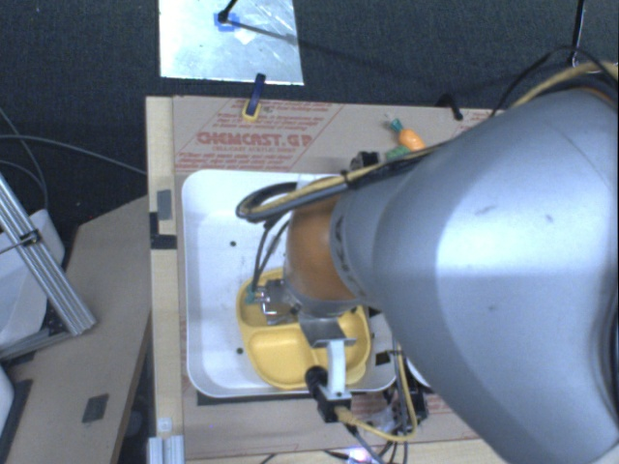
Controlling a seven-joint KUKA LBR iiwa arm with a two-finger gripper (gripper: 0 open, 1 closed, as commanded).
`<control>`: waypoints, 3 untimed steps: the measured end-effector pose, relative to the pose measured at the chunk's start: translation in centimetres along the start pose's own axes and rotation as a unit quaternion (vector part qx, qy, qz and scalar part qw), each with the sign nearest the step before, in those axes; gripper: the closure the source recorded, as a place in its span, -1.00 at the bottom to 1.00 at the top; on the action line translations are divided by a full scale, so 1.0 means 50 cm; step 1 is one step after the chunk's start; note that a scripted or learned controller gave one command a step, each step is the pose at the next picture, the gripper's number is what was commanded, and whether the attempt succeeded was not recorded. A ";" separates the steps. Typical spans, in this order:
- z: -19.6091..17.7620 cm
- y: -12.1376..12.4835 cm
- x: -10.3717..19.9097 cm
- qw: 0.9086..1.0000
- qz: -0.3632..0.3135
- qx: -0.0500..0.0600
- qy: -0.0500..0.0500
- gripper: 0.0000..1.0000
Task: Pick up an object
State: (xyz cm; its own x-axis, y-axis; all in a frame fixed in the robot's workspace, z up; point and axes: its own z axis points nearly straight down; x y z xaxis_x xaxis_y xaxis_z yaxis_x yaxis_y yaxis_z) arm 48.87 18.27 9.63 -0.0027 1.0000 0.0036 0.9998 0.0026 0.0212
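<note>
Status: the pick is not complete. The gripper is low inside the left bin, directly over the yellow dish-shaped object, with the arm's wrist masking it. Whether the gripper is open, closed or holding anything cannot be told.

Remaining, by judgement: secure the object and raise it clear of the bin.

Contents: the yellow object lies in the near part of the left bin. The arm covers the right bin, so its contents cannot be told.

Open toward 10 o'clock over shallow white plastic bin floor; blocked at 6 by yellow plastic dish, at 3 by bulky grey arm.
</note>
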 end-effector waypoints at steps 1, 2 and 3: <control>0.026 0.221 0.011 1.000 -0.001 0.012 -0.002 1.00; -0.013 0.015 -0.046 1.000 0.001 0.004 -0.001 1.00; 0.014 0.010 0.029 1.000 0.000 -0.004 0.000 1.00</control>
State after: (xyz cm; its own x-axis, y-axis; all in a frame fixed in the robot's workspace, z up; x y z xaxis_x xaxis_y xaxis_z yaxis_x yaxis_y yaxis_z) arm 49.36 19.72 8.95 -0.0031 1.0000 0.0026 0.9996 0.0030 0.0284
